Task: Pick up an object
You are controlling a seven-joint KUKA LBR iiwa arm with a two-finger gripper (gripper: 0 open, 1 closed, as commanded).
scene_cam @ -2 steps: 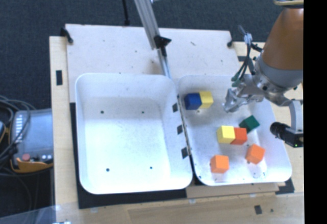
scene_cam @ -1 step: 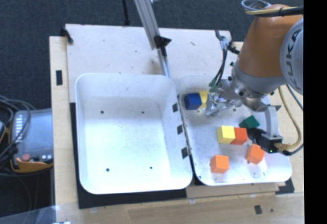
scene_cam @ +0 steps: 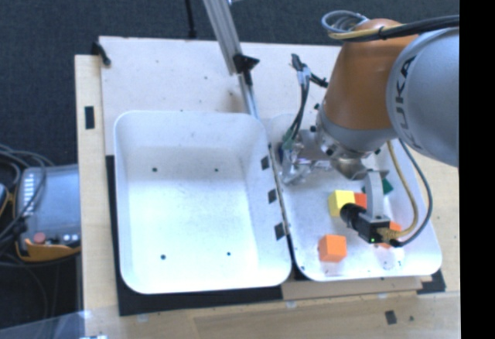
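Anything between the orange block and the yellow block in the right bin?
In the camera view, only bare white bin floor separates the orange block from the yellow block.

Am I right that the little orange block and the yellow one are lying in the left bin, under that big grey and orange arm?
Not quite. The camera view shows the orange block and the yellow block in the right bin, not the left bin. The rest holds: the grey and orange arm does hang over them.

Orange block (scene_cam: 332,247) in right bin (scene_cam: 421,261)
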